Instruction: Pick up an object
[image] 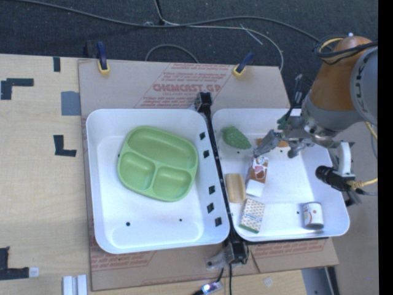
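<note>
Carton (260,169) top under tool (270,145)

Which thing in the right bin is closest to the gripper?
The small brown and white carton, just below the gripper. The green leaf, tan block, patterned packet and can lie farther off.

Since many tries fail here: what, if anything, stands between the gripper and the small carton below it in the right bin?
Nothing visible. The gripper hangs just above the small carton, with bare bin floor between them.
</note>
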`<state>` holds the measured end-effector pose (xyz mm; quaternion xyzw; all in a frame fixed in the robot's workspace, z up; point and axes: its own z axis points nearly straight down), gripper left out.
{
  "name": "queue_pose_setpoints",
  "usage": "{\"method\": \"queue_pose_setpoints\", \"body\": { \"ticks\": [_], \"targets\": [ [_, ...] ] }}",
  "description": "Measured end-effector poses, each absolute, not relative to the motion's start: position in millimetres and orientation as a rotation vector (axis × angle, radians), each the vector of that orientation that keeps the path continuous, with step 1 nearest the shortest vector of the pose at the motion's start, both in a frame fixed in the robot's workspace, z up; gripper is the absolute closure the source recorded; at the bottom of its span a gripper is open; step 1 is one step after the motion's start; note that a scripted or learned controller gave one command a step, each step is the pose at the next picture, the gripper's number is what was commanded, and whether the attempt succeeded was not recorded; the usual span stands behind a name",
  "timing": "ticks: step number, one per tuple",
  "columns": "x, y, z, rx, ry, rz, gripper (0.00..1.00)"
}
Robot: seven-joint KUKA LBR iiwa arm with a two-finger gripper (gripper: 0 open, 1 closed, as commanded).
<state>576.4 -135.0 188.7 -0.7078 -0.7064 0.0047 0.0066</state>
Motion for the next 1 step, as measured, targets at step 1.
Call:
{"method": "queue_pose_setpoints", "body": {
  "ticks": [1],
  "targets": [
    [579.7, -134.6, 196.6, -2.218, -2.222, 0.001, 0.00]
  ]
}}
